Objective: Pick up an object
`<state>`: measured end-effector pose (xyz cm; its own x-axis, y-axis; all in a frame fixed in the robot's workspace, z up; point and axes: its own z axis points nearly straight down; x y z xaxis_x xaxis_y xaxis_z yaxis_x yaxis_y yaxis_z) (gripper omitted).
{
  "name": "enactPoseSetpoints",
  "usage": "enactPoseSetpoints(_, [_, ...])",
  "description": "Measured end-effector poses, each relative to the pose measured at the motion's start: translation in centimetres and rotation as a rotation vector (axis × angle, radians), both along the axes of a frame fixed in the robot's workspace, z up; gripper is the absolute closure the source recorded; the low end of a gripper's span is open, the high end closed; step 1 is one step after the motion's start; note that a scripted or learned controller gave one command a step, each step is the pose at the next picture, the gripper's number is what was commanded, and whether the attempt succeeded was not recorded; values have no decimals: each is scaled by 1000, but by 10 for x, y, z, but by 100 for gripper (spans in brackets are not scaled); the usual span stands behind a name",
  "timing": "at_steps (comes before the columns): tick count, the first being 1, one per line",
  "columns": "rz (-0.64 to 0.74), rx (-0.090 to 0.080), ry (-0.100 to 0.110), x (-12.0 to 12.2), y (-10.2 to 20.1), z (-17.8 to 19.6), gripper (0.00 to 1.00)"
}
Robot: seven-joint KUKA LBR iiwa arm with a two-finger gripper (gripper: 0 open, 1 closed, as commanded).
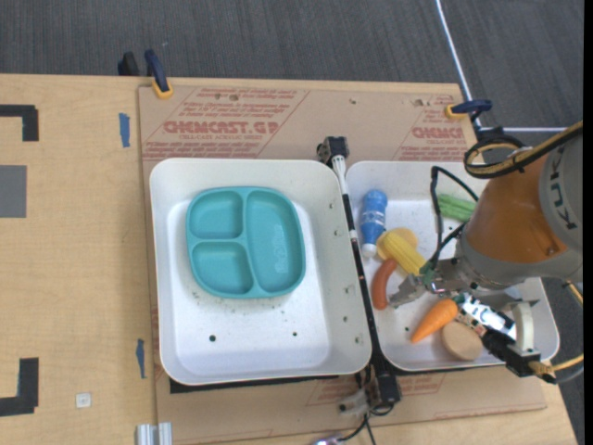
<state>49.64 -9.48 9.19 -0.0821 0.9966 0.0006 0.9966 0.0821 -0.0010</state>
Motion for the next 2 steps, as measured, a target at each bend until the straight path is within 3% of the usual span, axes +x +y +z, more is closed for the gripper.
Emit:
enactPoseSetpoints(1, [252,-2,-7,-15,-5,-5,0])
enactPoseSetpoints(2, [721,-3,-5,-15,-10,-5,0])
